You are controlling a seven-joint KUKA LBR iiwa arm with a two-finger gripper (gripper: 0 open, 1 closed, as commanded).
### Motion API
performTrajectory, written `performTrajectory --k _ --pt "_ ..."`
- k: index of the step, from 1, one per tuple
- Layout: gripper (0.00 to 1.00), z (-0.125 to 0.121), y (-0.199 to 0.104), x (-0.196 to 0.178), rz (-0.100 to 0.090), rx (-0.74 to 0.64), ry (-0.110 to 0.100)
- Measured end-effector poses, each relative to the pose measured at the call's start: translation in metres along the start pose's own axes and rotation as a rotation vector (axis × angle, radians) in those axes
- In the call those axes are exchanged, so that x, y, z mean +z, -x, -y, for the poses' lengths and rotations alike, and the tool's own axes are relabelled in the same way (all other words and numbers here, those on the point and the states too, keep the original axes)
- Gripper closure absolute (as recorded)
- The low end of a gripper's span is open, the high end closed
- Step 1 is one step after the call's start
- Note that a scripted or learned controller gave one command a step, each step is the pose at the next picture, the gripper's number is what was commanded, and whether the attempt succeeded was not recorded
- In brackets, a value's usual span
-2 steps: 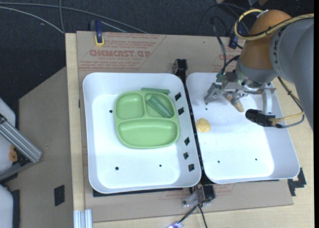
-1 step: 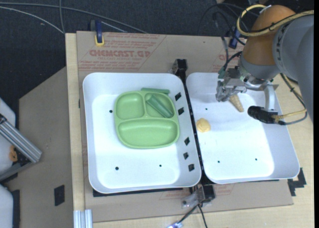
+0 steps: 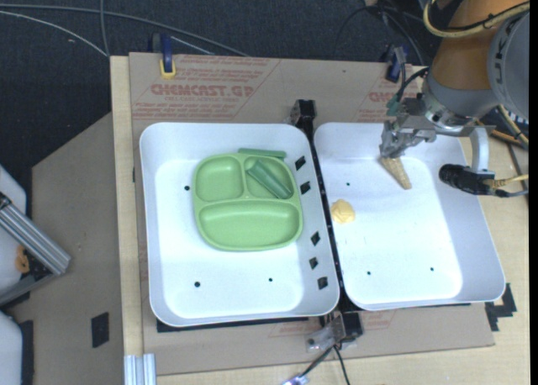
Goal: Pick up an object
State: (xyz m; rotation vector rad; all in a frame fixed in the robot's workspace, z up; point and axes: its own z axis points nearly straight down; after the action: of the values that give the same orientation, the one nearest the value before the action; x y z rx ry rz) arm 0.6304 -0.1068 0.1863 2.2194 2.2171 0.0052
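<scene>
1. Nearest the camera, the front edge of the brown board-topped desk [image 3: 252,345] carries two shallow white bins side by side, joined along a black clip rail.

2. In the left white plastic bin [image 3: 168,282] sits a pale green divided plastic tray [image 3: 244,207], with a darker green oblong piece [image 3: 269,177] lying in its upper right compartment.

3. In the right white plastic bin [image 3: 420,266], a small yellow rounded lump [image 3: 342,212] rests close to the inner wall, well apart from the arm.

4. Farther back in the same bin lies a tan wedge-shaped piece [image 3: 400,173], its long axis slanting from upper left to lower right, its upper end at the fingertips.

5. The grey arm's pincer [image 3: 395,150] hangs from the right, directly over that upper end; the tan piece runs down and slightly right from it. Whether the tips are spread or pinched on the piece cannot be told from this angle.

6. Judged from this, the tan piece is the likely target, and a grasp would have to close across its narrow width; the yellow lump lies down and left of the tool, a longer reach.

7. At the back, the orange-banded wrist [image 3: 479,30] and loose cables stand over dark carpet.
</scene>
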Motion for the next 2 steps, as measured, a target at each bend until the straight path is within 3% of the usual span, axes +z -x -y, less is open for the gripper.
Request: performTrajectory --k 1,2 --pt "1.0 -0.001 0.0 -0.05 0.0 -0.002 0.0" --pt "1.0 0.002 -0.056 -0.059 -0.003 -0.007 -0.005"
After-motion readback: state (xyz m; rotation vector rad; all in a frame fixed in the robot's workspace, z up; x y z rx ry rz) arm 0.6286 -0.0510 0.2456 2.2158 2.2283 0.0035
